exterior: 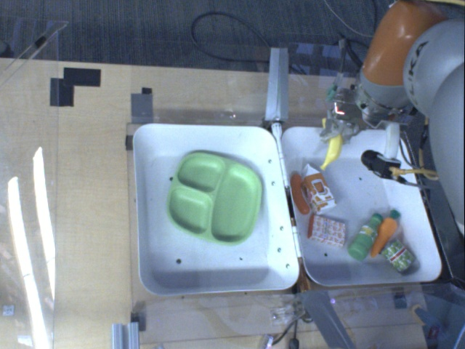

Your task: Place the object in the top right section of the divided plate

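None of the plate (216, 196) sections held anything yet: the banana (333, 152) hung pinched between the fingers of the gripper (338, 131) over the right bin (429, 217), well right of the plate, so the carry and placing remained.

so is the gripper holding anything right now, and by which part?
Looks like yes: the gripper has the banana by its upper end, the rest hanging down over the right bin.

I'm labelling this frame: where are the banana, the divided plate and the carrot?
banana (332, 152): camera view, mid-body.
divided plate (216, 195): camera view, central ridge.
carrot (385, 233): camera view, orange body.
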`<state>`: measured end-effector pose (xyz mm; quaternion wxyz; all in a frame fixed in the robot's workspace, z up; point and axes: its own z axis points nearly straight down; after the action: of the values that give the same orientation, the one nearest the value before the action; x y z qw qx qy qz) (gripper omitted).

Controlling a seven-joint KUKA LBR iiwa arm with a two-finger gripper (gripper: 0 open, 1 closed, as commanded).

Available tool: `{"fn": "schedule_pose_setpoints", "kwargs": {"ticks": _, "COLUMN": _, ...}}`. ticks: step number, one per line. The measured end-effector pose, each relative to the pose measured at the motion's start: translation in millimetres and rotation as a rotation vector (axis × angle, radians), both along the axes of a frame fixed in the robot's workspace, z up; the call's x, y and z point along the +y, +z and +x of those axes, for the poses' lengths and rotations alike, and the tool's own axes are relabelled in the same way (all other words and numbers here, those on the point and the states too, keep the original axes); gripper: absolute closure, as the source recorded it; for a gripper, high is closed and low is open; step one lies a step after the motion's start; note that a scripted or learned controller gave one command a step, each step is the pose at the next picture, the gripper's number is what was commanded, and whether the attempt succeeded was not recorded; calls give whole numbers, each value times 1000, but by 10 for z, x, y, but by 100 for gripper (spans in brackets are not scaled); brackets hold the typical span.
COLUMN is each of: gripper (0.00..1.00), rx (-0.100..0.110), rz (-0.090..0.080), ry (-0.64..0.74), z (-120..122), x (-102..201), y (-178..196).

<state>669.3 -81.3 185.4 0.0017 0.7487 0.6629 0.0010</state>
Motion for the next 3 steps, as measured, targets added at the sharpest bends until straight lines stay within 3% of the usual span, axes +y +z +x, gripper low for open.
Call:
{"fn": "schedule_pose_setpoints", "kwargs": {"ticks": 1, "gripper": 100, "rx": 1, "rz": 0, "ry": 326, "z": -1256, "x": 356, "y": -6}}
{"fn": "schedule_pose_setpoints", "kwargs": {"ticks": 2, "gripper": 100, "rx": 0, "rz": 2, "ry": 150, "z": -1271, "x": 1563, "y": 197}}
{"fn": "schedule_pose_setpoints", "kwargs": {"ticks": 3, "gripper": 100, "rx": 2, "rz": 2, "ry": 342, "z": -1821, "x": 2263, "y": -463}}
